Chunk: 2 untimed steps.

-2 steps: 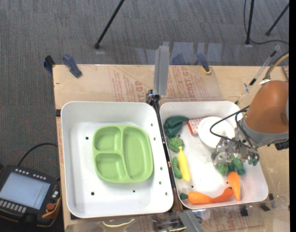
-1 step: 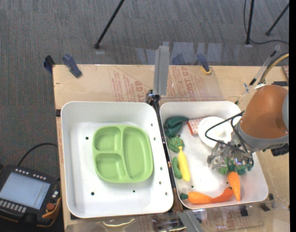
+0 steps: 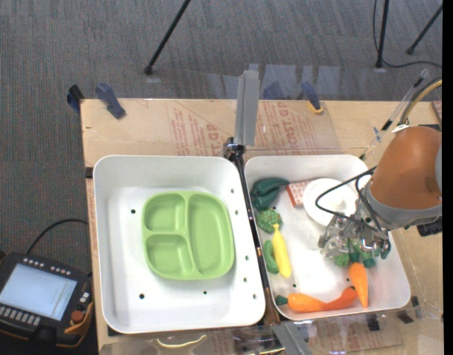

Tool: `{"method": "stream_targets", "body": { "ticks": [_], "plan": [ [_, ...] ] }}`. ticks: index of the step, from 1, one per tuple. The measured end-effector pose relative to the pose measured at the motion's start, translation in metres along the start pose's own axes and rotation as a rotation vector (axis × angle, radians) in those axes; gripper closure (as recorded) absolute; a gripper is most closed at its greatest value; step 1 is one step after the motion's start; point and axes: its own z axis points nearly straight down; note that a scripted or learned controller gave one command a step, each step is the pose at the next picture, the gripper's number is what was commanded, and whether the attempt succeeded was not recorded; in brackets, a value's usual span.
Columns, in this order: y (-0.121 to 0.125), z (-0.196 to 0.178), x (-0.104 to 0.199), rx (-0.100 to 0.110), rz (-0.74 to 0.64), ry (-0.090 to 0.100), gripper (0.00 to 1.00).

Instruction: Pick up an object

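My gripper (image 3: 353, 244) is low in the right bin (image 3: 398, 285), near its right wall, under the orange wrist band. It hangs right over a small green toy vegetable (image 3: 349, 258), which it partly hides. Just below lies an orange carrot (image 3: 360, 283), and a second carrot (image 3: 321, 302) rests along the bin's front wall. A yellow banana-like piece (image 3: 281, 251) lies left of centre, with broccoli (image 3: 268, 219) and a dark green pepper (image 3: 267, 191) above it. A white round plate (image 3: 326, 198) and a red box (image 3: 298, 193) sit at the back.
The left bin (image 3: 115, 191) holds a light green divided plate (image 3: 188, 235). A grey post (image 3: 246, 113) rises at the back between the bins. A teach pendant (image 3: 38, 294) lies on the floor at the lower left.
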Motion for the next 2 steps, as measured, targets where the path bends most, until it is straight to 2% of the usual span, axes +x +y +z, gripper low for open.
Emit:
{"method": "stream_targets", "body": {
  "ticks": [1,2],
  "plan": [
    [0.0400,0.0100,-0.0281,0.001,0.000,0.000,1.00],
    [0.0397,0.0097,-0.0283,0.001,-0.001,0.000,0.00]
  ]
}}
